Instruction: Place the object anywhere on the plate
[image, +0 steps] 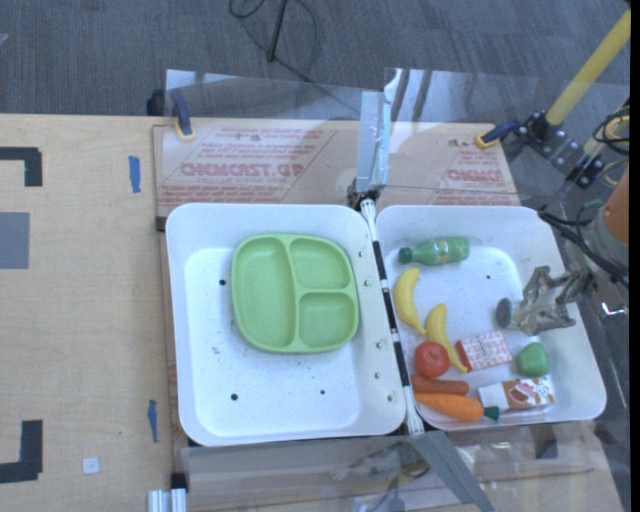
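The green plate (295, 293) sits in the left bin (190, 330). The pincer (530, 308) hangs low in the right bin (580, 400), near the green ball (533, 359). I cannot tell if it is spread or pinching. Toy bananas (408, 298), a tomato (432, 359) and a carrot (450, 405) lie nearby.

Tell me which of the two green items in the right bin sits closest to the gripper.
The small round green plastic fruit, just below the gripper by the right wall. The green toy bottle lies farther off, on its side near the bin's top edge.

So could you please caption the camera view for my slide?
Gripper low in right bin beside toy food; green plate waits in left bin.
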